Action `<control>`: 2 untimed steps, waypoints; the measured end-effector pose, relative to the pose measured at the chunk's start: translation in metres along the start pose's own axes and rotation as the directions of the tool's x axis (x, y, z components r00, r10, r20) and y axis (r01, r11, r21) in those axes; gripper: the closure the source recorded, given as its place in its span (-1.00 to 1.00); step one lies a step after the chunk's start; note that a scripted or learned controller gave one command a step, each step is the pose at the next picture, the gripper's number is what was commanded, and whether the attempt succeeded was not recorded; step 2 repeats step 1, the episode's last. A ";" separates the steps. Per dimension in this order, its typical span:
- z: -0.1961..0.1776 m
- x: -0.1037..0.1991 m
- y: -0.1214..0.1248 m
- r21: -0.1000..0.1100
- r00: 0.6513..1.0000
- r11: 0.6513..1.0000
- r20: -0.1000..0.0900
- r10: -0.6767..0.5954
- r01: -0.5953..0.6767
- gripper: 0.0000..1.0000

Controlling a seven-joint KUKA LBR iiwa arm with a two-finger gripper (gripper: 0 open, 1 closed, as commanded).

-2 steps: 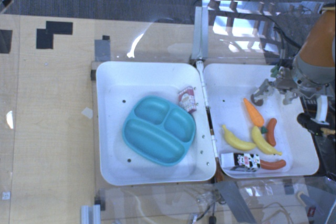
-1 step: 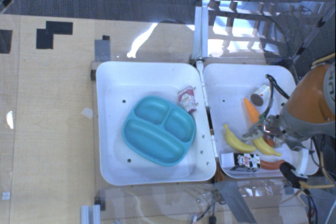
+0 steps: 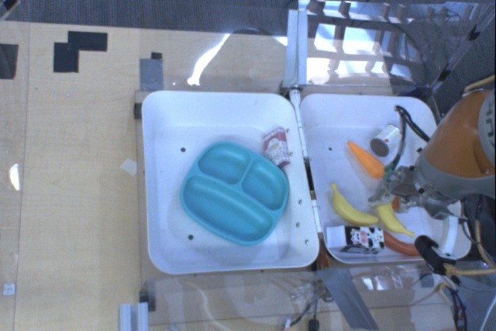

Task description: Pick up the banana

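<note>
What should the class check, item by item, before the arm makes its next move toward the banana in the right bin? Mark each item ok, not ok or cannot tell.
1. Target located: a banana lies in the right bin. Ok.
2. Only one candidate: a second banana lies near the gripper. Not ok.
3. Space around the target: the carrot is apart, but a small carton lies just below. Cannot tell.
4. Banana between the fingers: none seen there. Not ok.
5. Finger opening: hidden by the wrist. Cannot tell.
6. Left bin items, blue plate and packet, away from the path. Ok.
</note>
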State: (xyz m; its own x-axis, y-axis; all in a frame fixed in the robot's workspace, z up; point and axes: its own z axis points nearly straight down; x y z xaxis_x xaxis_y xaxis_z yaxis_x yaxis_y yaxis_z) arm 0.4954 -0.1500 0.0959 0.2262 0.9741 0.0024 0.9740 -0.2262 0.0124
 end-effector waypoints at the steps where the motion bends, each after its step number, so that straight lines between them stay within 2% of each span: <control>1: -0.089 0.011 0.068 0.010 0.884 0.884 0.009 0.468 -0.468 1.00; 2: -0.089 0.011 0.068 0.010 0.884 0.884 0.009 0.468 -0.468 1.00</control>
